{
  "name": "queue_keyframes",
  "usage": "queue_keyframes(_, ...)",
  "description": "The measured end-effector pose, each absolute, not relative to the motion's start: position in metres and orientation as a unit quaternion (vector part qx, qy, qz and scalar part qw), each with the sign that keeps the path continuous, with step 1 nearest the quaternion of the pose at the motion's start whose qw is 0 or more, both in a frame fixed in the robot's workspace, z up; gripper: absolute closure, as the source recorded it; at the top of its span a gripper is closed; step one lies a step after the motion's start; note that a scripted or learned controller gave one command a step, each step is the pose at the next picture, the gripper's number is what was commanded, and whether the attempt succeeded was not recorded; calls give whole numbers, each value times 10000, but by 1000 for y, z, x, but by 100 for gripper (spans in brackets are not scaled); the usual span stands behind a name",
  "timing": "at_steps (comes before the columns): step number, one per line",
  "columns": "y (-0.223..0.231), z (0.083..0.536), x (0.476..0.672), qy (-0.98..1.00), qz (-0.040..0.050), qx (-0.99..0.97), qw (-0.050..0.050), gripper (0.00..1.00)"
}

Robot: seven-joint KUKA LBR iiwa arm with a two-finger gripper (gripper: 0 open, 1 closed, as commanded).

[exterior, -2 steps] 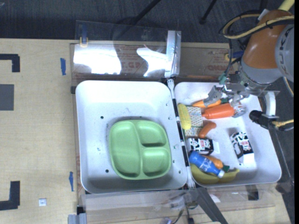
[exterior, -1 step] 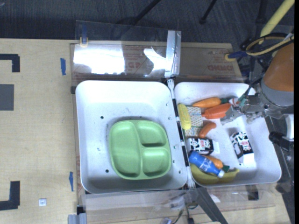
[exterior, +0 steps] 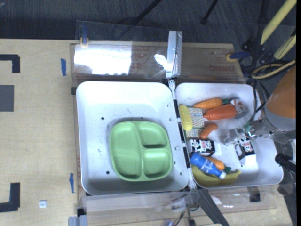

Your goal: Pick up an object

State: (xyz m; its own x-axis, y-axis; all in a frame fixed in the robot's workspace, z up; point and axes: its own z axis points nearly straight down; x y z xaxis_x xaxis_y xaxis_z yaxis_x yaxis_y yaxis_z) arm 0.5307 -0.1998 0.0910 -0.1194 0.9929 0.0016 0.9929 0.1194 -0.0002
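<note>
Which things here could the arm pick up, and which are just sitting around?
For the pick:
gripper, low in the right bin
carrots
corn cob
blue bottle
banana
black-and-white packets

Just lying about:
green divided plate in the left bin
clear panel behind the bins

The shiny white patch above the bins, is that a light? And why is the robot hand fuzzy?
In the camera view, the clear panel behind the left bin throws back bright glare. The gripper over the right bin looks smeared, likely motion blur; the green tray is sharp.
</note>
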Motion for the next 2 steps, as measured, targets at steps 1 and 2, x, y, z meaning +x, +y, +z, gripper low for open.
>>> queue_keyframes(1,-201,98,531,-7469,1,-6649,9,100)
queue_keyframes(2,-159,207,570,-7178,11,-6963,11,100)
